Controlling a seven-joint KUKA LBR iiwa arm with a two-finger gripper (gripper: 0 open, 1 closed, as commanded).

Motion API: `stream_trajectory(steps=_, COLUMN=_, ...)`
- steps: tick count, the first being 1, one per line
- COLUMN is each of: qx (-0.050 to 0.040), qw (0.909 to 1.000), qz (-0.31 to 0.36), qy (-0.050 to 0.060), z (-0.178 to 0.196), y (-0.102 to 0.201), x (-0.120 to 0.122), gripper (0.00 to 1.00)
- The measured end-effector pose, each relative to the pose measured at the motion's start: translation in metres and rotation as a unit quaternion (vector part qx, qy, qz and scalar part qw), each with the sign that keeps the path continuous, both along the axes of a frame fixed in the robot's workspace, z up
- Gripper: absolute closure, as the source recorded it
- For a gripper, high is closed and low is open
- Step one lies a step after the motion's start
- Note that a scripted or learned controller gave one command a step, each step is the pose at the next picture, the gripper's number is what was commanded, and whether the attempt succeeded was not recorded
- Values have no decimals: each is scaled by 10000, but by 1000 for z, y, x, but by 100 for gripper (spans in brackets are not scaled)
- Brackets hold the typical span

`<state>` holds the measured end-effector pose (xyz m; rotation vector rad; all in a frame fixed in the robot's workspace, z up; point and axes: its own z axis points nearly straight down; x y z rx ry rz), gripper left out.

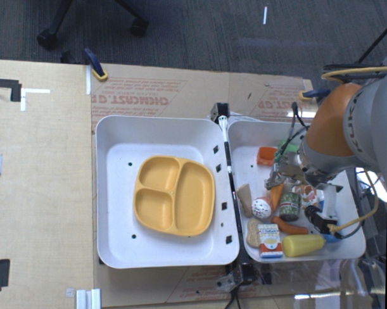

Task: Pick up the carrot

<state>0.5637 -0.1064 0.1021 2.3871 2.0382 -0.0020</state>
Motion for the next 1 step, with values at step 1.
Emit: stream_trajectory(steps=1, qx=2, qw=9967, qz=-816, qy=14, z=89, y=58, x=27, gripper=100)
